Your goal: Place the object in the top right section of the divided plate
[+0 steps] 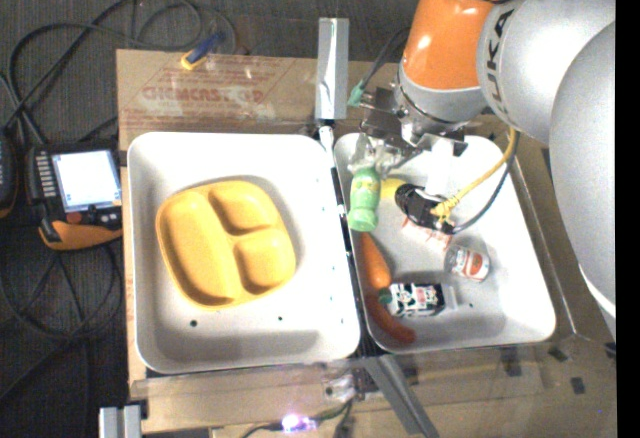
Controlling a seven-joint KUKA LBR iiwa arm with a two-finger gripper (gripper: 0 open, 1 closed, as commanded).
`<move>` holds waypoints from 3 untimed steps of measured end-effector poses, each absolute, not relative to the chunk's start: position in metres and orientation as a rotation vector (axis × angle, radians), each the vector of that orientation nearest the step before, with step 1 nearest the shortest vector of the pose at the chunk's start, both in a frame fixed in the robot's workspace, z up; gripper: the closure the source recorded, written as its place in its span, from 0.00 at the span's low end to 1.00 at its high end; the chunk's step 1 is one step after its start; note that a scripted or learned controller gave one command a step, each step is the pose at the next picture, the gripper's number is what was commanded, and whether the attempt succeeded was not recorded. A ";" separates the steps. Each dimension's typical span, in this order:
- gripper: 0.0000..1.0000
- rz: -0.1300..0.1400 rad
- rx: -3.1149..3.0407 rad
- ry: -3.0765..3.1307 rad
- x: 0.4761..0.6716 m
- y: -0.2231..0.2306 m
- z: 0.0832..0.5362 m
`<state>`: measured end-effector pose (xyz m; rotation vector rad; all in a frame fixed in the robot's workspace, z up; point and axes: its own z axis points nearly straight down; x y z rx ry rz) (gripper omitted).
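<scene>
Left edge of frame: a control pendant (82, 183) beside the left bin (160, 336). In that bin lies the yellow divided plate (228, 242), its top right section (246, 207) bare. Right bin (522, 311), left wall: a green bottle (362, 202) directly under the gripper (377, 156); whether the gripper is apart or closed on the bottle cannot be told. Below the bottle: a carrot (375, 262), then a sausage (396, 330) touching a small carton (416, 298). Further right: a can (468, 263). The bins' adjoining walls lie between bottle and plate.
</scene>
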<state>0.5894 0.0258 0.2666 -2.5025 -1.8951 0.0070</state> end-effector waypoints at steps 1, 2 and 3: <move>1.00 0.009 -2.503 -1.896 0.573 0.058 0.245; 1.00 0.008 -2.416 -2.010 0.584 0.026 0.262; 1.00 0.009 -2.643 -1.696 0.626 0.013 0.240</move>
